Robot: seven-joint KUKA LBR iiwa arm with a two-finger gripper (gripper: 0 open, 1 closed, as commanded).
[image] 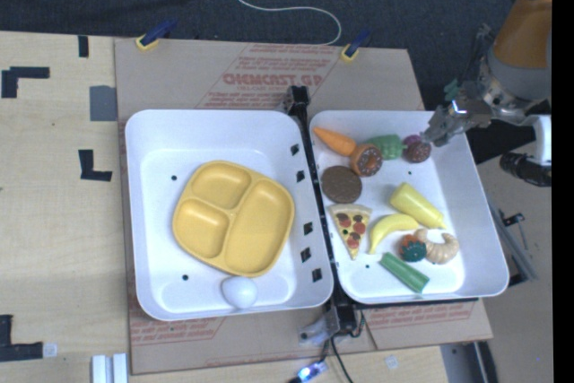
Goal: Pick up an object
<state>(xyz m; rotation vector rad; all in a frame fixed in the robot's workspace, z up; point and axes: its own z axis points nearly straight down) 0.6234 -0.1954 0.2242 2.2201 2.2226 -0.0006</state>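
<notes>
gripper point(441, 126) sits at the right bin point(480, 193) far rim beside the purple toy point(416, 148), likely lining up; we cannot tell its opening.

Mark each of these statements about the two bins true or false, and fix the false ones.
1. The yellow divided plate lies in the left bin. True.
2. The white egg sits on the plate. False: it lies on the bin floor, beside the plate's near edge.
3. The pizza slice is in the right bin. True.
4. The banana is in the left bin. False: it lies in the right bin, next to the pizza slice.
5. The gripper is over the left bin. False: it is at the far right corner of the right bin, near the purple item.
6. The carrot lies near the right bin's far edge. True.
</notes>
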